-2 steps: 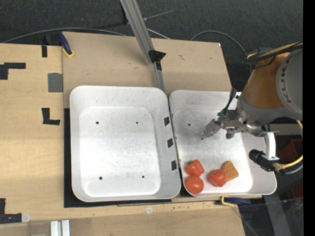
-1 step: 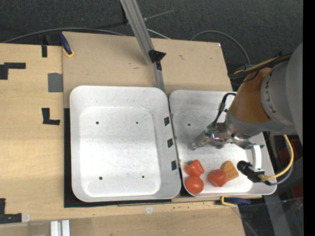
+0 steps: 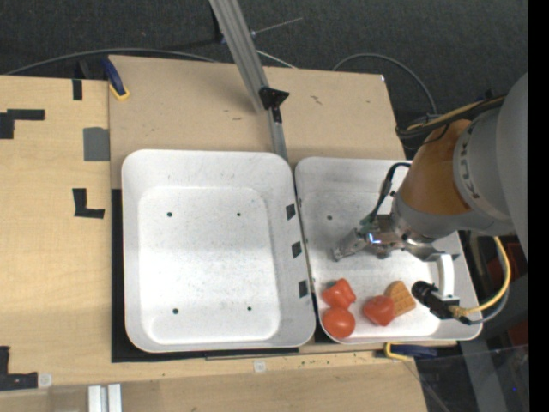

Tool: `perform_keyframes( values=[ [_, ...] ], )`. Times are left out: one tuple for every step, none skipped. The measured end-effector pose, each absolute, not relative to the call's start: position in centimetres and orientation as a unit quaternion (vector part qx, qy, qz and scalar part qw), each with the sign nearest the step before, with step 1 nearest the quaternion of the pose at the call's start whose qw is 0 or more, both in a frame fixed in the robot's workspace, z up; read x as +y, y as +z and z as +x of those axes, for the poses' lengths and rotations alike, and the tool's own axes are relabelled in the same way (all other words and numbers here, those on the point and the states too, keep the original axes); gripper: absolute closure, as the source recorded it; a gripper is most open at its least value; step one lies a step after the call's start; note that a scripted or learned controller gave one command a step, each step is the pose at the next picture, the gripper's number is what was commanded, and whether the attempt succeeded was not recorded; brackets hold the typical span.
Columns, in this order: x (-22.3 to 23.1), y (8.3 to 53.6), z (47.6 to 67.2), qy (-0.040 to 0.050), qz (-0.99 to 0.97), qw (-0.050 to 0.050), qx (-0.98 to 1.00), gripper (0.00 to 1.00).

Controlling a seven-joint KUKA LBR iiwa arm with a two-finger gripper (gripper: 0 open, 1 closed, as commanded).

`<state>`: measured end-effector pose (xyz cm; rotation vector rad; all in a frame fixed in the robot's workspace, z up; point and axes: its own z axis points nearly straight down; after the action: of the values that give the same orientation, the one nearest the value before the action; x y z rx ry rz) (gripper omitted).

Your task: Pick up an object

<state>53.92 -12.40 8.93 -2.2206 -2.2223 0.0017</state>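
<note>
Grey arm (image 3: 506, 161) comes in from the right of the view, big rounded body w/ the orange band (image 3: 433, 178) just above the wrist. Wrist angles down and to the view's left, ending in the tool (image 3: 347, 247), which sits low, pointing left. Black cable loops off the wrist's upper side; tool tip is small and grey, its pose otherwise hard to read.

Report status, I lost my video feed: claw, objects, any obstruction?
Claw low over right bin, grip state unclear. Three red pieces and tan block clustered at bin's near edge, untouched. Nothing between claw and them.
</note>
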Motion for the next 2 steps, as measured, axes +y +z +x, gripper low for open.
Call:
perform_keyframes(
  values=[
    [-12.3, 9.9, 53.9, 0.0006, -0.706, 0.0, -0.708, 1.0],
    [-11.6, 14.7, 54.7, -0.001, -0.706, -0.001, -0.708, 1.0]
  ],
)
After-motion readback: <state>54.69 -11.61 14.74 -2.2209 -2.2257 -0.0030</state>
